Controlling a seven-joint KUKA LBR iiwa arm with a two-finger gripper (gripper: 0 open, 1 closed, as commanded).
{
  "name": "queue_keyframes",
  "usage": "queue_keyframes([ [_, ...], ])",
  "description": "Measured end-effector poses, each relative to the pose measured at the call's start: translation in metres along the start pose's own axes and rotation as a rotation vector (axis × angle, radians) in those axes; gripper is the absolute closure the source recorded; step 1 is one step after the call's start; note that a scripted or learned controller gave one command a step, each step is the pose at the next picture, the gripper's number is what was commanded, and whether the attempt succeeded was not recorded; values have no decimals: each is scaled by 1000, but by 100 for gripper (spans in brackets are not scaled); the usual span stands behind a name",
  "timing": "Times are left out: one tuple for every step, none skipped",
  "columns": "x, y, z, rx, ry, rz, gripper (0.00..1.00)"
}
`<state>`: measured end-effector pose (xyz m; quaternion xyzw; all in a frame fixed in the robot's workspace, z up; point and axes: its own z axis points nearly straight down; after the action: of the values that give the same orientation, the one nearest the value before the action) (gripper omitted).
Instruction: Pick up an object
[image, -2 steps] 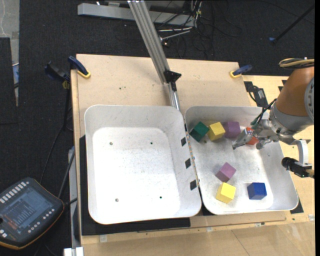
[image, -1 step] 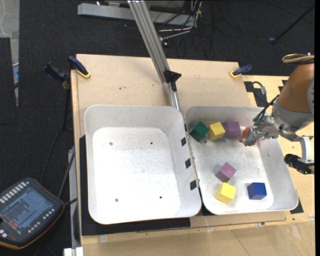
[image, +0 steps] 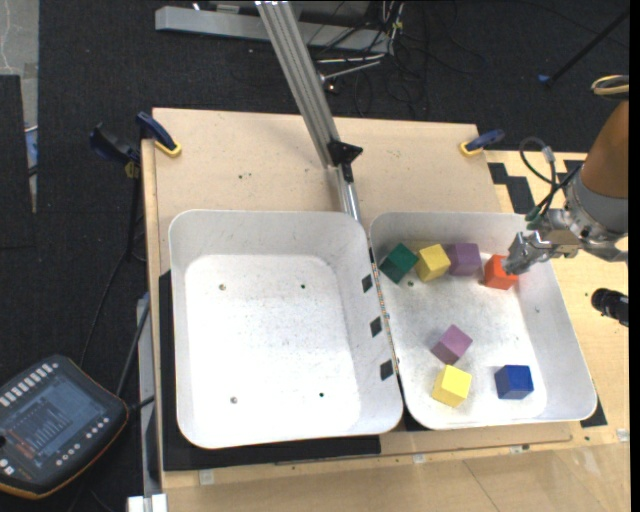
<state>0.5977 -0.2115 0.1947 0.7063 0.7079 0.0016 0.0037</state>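
Observation:
The right bin (image: 560, 330) holds several small blocks. Along its far side lie a green block (image: 399, 262), a yellow block (image: 434, 262), a purple block (image: 464, 258) and an orange block (image: 498, 272). Nearer the front sit another purple block (image: 452, 342), a yellow block (image: 452, 384) and a blue block (image: 513, 381). My gripper (image: 522, 256) hangs at the orange block's right edge, touching or just above it. The arm comes in from the right.
The left bin (image: 200, 240) stands beside the right one. A metal pole (image: 310, 95) slants down to the gap between the bins. Clamps (image: 482, 141) hold the board's far corners. A pendant (image: 50, 425) lies at lower left.

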Motion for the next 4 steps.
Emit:
queue_keyframes([
  [0, 1, -7, 5, 2, 0, 100],
  [48, 19, -11, 5, 3, -5, 100],
  [99, 33, -23, 4, 4, -6, 100],
  [148, 45, -33, 5, 4, -5, 100],
])
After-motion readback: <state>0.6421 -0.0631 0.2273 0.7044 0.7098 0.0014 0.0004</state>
